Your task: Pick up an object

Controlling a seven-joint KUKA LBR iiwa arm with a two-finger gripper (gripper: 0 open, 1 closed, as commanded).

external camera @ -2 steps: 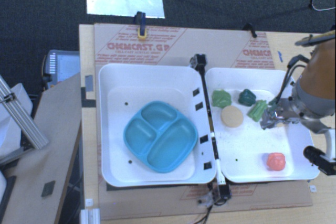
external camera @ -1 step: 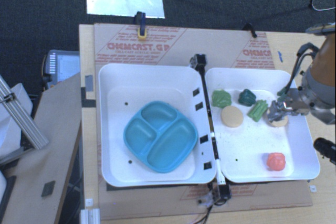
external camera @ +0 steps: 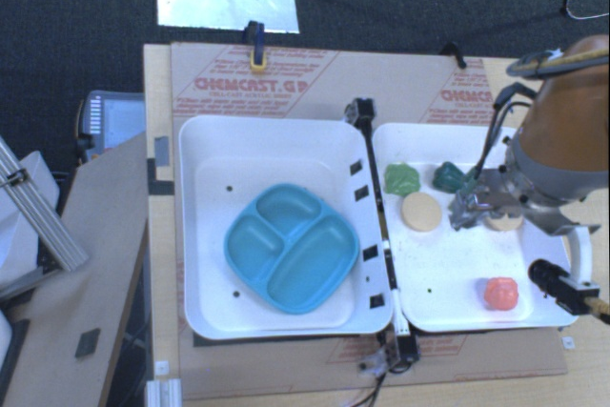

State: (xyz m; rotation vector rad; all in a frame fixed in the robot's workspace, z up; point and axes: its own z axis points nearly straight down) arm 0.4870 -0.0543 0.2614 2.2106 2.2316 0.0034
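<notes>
presently: gripper [external camera: 464, 210] low in right bin [external camera: 448, 305], just beside cream disc [external camera: 420, 212]; whether it is spread or pressed together cannot be told. nothing visibly lifted; grasp and raise remain.

Left bin [external camera: 205, 157]: blue divided plate [external camera: 291, 247]. Right bin [external camera: 457, 300]: light green piece [external camera: 401, 177], dark green piece [external camera: 447, 175], cream disc [external camera: 421, 212], pink object [external camera: 500, 293]. End effector [external camera: 467, 207] low beside disc, possibly touching.

Single fixed overhead cam
You look down slantwise at the counter [external camera: 286, 62], both bins in frame.
</notes>
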